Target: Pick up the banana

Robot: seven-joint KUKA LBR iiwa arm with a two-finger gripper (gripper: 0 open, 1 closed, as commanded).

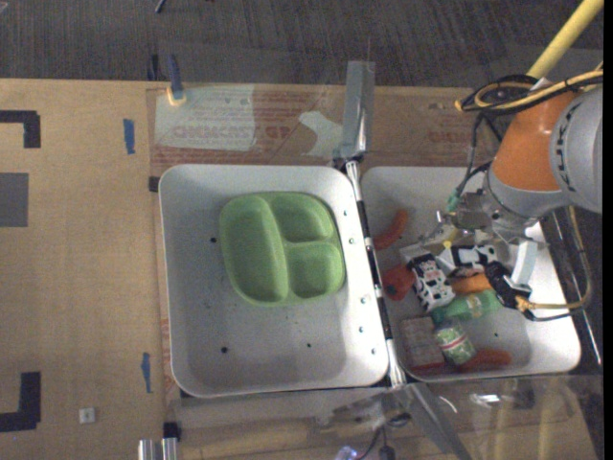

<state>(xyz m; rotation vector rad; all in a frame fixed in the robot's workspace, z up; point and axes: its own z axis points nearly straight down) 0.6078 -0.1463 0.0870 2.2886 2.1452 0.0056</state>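
My gripper [458, 226] hangs low over the middle of the right bin [565, 353], reaching in from the right below the orange-banded wrist [527, 151]. The arm covers the bin's upper right part. Just under the gripper lie a black-and-white cow-patterned carton [433, 282] and an orange piece [469, 282]. Nothing can be seen held in the gripper.
Around it the right bin holds an orange-red piece [391, 228], a red piece [397, 278], a green bottle [469, 307], a small labelled can [456, 343], a tan block [419, 333] and a red-orange piece [488, 357]. The left bin [192, 343] carries a green divided plate [283, 247].
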